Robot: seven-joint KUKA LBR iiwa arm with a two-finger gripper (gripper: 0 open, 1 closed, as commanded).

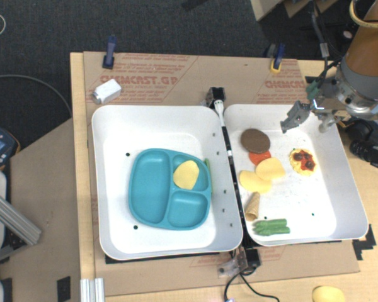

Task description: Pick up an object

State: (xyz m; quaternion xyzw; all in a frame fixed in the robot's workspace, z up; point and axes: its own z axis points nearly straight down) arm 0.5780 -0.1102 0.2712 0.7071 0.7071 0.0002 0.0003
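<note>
White bin [340, 187] holds crowded food; the gripper [309, 115] hangs above with fingers apart and nothing between them, so it could catch two pieces together.

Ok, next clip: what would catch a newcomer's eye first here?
Probably the teal divided plate in the left bin, with a yellow piece in one compartment. Then the cluster of toy food in the right bin: a brown disc, yellow pieces, green beans. The gripper hangs over that bin's far edge.
</note>
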